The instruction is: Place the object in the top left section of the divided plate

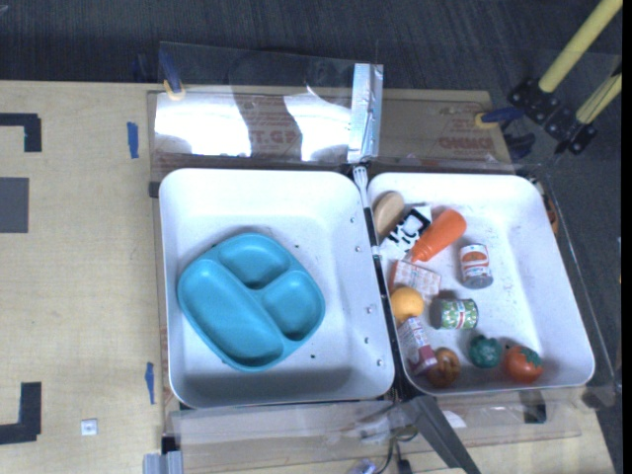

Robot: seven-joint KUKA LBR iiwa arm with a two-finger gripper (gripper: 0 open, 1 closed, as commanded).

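A blue divided plate (229,316) lies tilted in the left white bin (326,205). It has one long section and two smaller ones, and nothing lies in any of them. The right bin (523,225) holds several small objects: an orange carrot (444,233), a tan bread roll (388,206), a small can with a red label (475,265), a yellow-orange ball (406,304), a green-lidded jar (456,314), a small bottle (417,342), a dark green piece (484,352) and a red tomato (522,363).
A clear plastic panel (267,117) stands behind the left bin, with a metal post (365,112) at its right end. Yellow rods with black clamps (568,57) cross the top right corner. The wooden bench (69,265) extends to the left of the bins.
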